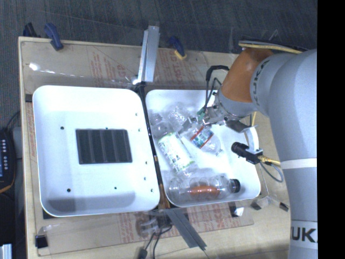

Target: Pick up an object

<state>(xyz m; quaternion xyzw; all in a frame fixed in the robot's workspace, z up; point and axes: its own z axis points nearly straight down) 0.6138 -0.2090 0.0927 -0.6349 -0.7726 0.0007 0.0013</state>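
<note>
Fingers reach down just above a clear bottle in the right bin.

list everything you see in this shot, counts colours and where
white bins: 2, side by side on the bench; left bin, right bin
dark ribbed panel: 1, black, flat in the middle of the left bin
clear plastic bottles: about 4, all in the right bin; one with a dark cap and orange contents along the near wall, one with a white and green label left of centre, one with a red and blue label under the gripper, one crumpled near the far corner
blue clamps: 2, on the far bench edge, and
metal divider bar: 1, grey, between the bins at the far side
arm: 1, grey with orange band, over the right bin
gripper: 1, low among the bottles
</note>
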